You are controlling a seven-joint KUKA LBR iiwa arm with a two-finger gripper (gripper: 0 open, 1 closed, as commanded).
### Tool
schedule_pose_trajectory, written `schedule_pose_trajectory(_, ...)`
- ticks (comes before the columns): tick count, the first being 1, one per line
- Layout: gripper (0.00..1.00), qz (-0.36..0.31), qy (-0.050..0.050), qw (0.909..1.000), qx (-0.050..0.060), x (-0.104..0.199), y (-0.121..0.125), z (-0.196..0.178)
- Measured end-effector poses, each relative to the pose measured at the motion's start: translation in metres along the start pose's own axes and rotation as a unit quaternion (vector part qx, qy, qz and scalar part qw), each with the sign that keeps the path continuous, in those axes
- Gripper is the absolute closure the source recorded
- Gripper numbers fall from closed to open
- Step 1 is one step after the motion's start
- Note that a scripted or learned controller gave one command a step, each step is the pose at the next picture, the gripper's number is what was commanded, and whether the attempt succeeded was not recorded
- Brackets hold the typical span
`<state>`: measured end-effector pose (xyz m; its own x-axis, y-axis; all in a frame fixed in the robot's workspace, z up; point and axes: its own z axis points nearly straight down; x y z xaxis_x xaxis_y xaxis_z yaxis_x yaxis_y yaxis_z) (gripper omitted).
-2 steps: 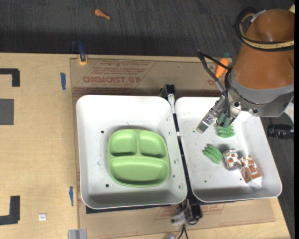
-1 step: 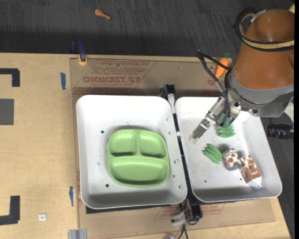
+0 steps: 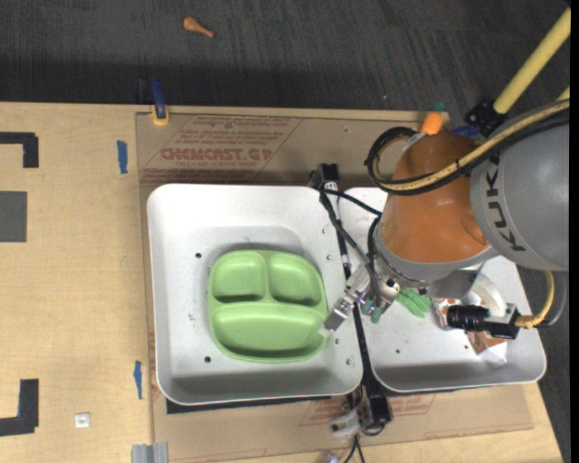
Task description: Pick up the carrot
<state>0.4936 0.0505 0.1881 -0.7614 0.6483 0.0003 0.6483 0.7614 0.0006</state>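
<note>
Two shallow white bins sit side by side on the cardboard-covered worktop [image 3: 72, 271]. The left bin [image 3: 181, 217] holds a pale green divided plate [image 3: 267, 303] with three compartments, lying flat near the bin's middle. The grey arm [image 3: 534, 194] reaches in from the right, and its orange band [image 3: 430, 208] hangs over the right bin [image 3: 520, 366], hiding much of that bin's floor.

The gripper [image 3: 362, 303] is low at the inner edge of the right bin, just beside the divider between the two bins and close to the plate's right rim. It is small, tangled among black cables and partly in shadow, so whether it is spread or closed cannot be told, and nothing can be made out in its grasp.

A small orange piece with a greenish tip, seemingly the carrot [image 3: 436, 121], peeps out at the far rim of the right bin, just above the orange band and well apart from the gripper; most of it is hidden by the arm. In the right bin, a green object [image 3: 414, 303] lies just beside the gripper, and a brown-and-white clutter [image 3: 484, 342] sits nearer the front right corner. Another small orange scrap [image 3: 197, 27] lies on the dark floor beyond the worktop.
</note>
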Motion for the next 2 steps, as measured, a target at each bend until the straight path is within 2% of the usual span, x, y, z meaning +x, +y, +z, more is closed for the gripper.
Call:
schedule_pose_trajectory(1,0.0,0.032,-0.002,0.9995,-0.001,-0.123,-0.022,-0.008)
schedule_pose_trajectory(2,0.0,0.01,0.0,0.9999,0.0,-0.041,-0.012,0.004)
